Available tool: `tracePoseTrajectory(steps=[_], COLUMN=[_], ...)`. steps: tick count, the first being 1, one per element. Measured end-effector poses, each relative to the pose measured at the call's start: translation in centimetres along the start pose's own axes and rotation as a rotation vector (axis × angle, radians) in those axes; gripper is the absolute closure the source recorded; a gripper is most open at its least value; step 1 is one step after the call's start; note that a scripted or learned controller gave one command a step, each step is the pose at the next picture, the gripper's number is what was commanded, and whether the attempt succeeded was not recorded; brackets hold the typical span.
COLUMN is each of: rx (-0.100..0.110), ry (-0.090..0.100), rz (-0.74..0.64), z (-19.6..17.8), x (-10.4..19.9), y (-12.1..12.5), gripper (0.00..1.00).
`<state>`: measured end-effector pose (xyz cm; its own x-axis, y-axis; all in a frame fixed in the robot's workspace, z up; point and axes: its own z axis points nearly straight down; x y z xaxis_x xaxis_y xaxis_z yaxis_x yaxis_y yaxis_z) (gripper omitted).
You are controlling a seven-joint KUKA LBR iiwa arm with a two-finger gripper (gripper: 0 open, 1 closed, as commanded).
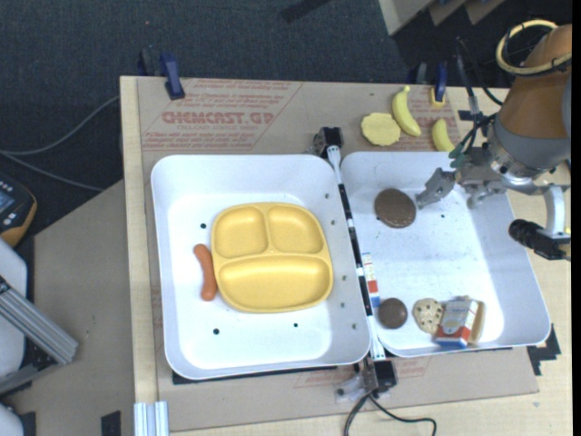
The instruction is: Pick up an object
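Dark carpet surrounds a brown cardboard-topped bench (227,107) on which two shallow white bins sit side by side. In the left white bin (177,243) you have a yellow three-compartment plastic plate (270,268), with an orange-red toy sausage (206,272) lying just beside its left edge. The right white bin (490,271) holds a brown round flat disc (396,208) in its upper left part, and along its lower edge a smaller brown round piece (392,312), a pale speckled cookie (426,313) and a small crumpled packet with red, white and blue print (458,322) close together. Above the right bin, on the bare bench, lie two yellow toy bananas (406,113) and a yellow round slice (380,129).

The nearest candidate looks to be the brown disc. Judge it light, stiff and fairly smooth; being so flat, it gives you little height to pinch, so take it across its width at the rim and expect it may slip or skate on the bin floor.

The grey two-finger gripper (447,182) hangs over the upper right of the right bin, near the disc's upper right but apart from it. You cannot tell from this angle how far its jaws stand apart, and nothing shows between them.
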<state>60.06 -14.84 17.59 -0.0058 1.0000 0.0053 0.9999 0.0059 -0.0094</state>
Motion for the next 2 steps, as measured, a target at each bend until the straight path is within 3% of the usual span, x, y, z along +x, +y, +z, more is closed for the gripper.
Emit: tracePoseTrajectory(steps=[1, 2], rx=[-0.007, -0.007], ry=[-0.004, -0.005], rz=[0.000, 0.004], z=[9.7, 9.1], x=[3.7, 4.9], y=[6.4, 5.6], gripper=[0.00, 0.00])
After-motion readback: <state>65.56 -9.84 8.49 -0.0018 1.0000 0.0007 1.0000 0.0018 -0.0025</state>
